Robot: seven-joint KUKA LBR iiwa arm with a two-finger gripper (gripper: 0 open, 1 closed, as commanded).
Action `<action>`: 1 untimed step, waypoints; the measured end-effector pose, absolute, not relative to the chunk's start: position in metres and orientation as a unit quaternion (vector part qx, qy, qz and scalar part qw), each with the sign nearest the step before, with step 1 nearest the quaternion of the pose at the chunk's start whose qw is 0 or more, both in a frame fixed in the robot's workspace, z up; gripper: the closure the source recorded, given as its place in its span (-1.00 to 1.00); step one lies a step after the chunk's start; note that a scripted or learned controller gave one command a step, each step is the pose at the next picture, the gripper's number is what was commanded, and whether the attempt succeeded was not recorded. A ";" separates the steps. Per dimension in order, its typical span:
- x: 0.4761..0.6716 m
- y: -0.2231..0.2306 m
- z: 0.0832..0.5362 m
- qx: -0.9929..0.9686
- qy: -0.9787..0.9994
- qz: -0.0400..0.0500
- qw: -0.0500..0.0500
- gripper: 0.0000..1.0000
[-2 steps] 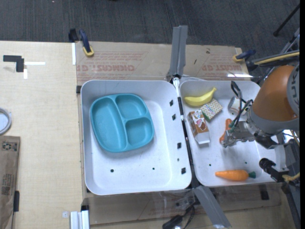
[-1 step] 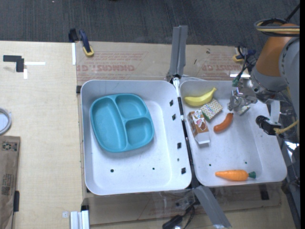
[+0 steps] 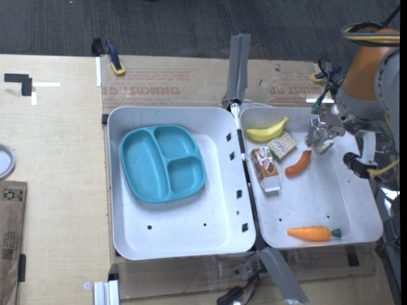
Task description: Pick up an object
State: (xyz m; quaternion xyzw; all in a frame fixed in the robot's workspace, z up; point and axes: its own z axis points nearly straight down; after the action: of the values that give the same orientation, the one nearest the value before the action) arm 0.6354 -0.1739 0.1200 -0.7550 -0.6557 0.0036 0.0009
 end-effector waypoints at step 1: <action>0.657 -0.053 0.215 -0.808 -0.590 0.002 0.000 1.00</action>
State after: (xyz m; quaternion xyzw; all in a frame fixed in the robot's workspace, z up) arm 0.6566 -0.0525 0.2148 -0.8076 -0.5897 0.0021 0.0003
